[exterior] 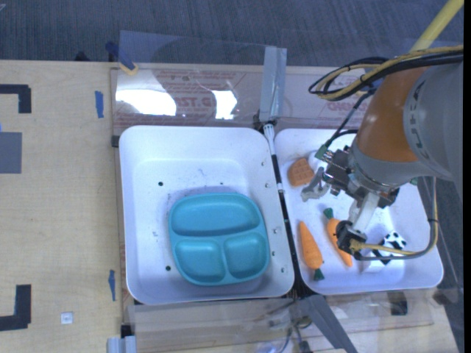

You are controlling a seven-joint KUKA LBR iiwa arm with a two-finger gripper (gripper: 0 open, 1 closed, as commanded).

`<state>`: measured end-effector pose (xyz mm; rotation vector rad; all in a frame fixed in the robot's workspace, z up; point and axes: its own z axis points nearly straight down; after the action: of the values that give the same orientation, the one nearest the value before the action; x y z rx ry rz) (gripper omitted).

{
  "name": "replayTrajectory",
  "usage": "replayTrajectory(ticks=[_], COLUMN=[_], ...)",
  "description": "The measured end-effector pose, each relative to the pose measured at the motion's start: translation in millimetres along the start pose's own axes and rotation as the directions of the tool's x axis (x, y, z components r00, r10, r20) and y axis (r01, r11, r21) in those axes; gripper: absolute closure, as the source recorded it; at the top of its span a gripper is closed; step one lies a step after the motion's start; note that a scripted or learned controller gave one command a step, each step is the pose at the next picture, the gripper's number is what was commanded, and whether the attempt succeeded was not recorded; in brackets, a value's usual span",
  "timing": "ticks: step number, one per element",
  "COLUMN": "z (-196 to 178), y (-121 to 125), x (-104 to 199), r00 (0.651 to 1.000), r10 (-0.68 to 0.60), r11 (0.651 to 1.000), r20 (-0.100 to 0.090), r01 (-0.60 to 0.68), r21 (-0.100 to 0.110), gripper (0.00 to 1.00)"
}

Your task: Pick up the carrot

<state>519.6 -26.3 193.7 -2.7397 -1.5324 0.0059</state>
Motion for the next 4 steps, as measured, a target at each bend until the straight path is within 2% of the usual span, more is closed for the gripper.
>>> replayTrajectory(ticks=[1,2,3,4], z=[12,107,8,107], y=[3,43,29,36], x=[-61,-72,-42,-66], r00=[0.986,0.972,0.975,0.985], r10=[-0.164,-0.236,-0.224,-0.172], r11=[0.986,0.972,0.975,0.985], r20=[0.001,-0.003,-0.002,-0.003], r01=[0.164,0.236,0.224,0.172], r21=[0.005,-0.005,-0.006,-0.006], gripper=[0.0,0.0,0.0,0.0])
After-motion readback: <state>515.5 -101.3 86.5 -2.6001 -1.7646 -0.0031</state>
